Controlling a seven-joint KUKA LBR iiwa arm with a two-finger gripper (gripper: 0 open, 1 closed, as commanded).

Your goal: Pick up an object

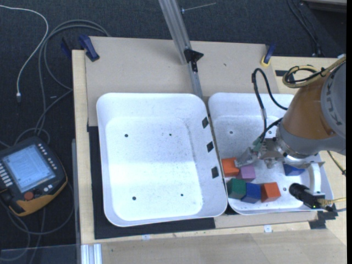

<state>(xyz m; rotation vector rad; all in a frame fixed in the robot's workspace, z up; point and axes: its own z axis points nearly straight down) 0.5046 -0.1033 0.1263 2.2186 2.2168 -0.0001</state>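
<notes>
End effector [257, 154]: low in right bin [236, 106], near its middle, at the end of the grey arm w/ orange band [308, 111] coming in from the right. Grip state: cannot tell, since the metal parts at the tip are small and partly masked by the wrist. Nothing visibly held.

Objects, all in right bin, front half:
- orange block [229, 166]: just left of and below the end effector tip, near bin's left wall.
- pink/purple block [248, 172]: touching or just beside the orange one, directly under the tip.
- green block [237, 188]: front-left, close to bin's front rim.
- blue block [252, 192]: just right of green, touching or nearly so.
- orange-red block [270, 191]: right of blue, just beside it.
- second blue block [293, 169]: farther right, partly hidden under the wrist.

Left bin [110, 147]: white, speckled, beside right bin, rims touching.

Bench [137, 59]: light board carrying both bins; blue clamp [88, 47] at back-left corner; aluminium post [173, 21] rising from back centre.

Off bench, left: teach pendant [28, 172] on dark floor, w/ cables.
</notes>
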